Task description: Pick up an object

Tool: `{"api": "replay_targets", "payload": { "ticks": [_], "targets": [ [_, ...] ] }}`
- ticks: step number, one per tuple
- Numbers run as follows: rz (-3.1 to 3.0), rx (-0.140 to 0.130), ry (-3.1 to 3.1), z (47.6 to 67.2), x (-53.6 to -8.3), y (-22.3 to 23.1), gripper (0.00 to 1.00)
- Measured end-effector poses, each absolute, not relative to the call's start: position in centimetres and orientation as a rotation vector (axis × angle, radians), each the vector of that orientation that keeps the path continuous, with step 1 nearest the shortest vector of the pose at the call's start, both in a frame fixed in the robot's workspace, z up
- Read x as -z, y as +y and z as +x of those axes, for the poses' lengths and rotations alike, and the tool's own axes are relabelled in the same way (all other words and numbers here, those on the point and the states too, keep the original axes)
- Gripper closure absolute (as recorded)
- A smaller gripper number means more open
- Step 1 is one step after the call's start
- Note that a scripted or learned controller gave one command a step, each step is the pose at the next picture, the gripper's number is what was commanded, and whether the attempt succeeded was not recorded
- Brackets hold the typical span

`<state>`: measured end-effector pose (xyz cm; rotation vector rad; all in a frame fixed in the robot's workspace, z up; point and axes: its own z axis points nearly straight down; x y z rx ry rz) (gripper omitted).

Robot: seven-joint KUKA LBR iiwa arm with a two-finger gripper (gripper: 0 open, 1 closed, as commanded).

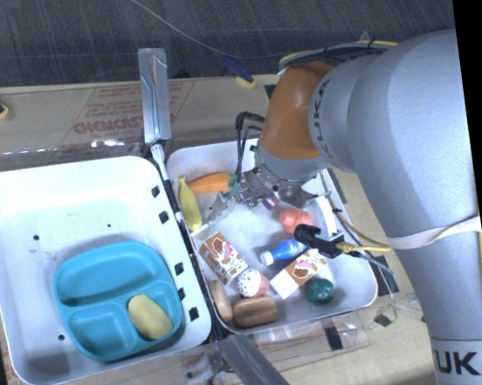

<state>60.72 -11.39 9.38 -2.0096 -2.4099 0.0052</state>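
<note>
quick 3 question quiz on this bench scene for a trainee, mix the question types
1. True or false: the yellow potato lies in a compartment of the blue tray, in the left bin.
2. Which bin is the hand over? A) left bin B) right bin C) neither
3. Fill in: the banana lies along the right bin's ____ wall, as the camera sees it.

Key
1. True.
2. B. The hand hangs over the right bin's upper part, near the carrot.
3. Left, next to the divider between the two bins.
</note>
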Motion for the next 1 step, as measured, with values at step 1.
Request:
{"api": "replay_targets", "payload": {
  "ticks": [1],
  "targets": [
    [-2.010, -0.003, -2.411, 60.78, -9.45, -11.36, 0.00]
  ]
}}
